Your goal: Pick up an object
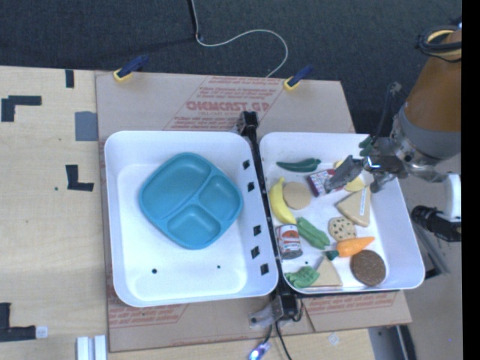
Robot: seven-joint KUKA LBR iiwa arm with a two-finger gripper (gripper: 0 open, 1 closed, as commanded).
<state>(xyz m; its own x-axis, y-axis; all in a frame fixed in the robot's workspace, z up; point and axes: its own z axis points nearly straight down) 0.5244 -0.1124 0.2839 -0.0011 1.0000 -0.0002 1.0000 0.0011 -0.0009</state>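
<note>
Toys fill the right bin (pixel 401 223), and my pincer (pixel 358 177) hangs over that bin's far right part, at the end of my arm (pixel 431 118) coming in from the right. I cannot tell whether the pincer is released or clenched; nothing shows as gripped.

Just beneath the pincer lie a small yellow piece (pixel 353 184) and, toward the bin's middle, a purple packet (pixel 322 180). A cheese wedge (pixel 355 207) lies just nearer than them. A green chili (pixel 300 165) lies near the far edge. A banana (pixel 281 201) lies along the left wall, touching a tan disc (pixel 297 195). Near the bin's middle are a pickle (pixel 313 232) and a cookie (pixel 341 227), with a carrot (pixel 352 246) just nearer. A can (pixel 289 240) sits by the left wall. At the near edge are a green leaf (pixel 302 277), a toast wedge (pixel 325 276) touching it, and a brown patty (pixel 368 267) toward the near right corner.

The left bin (pixel 120 223) holds a blue plate (pixel 191 199) with three sections, lying flat toward its far side.
</note>
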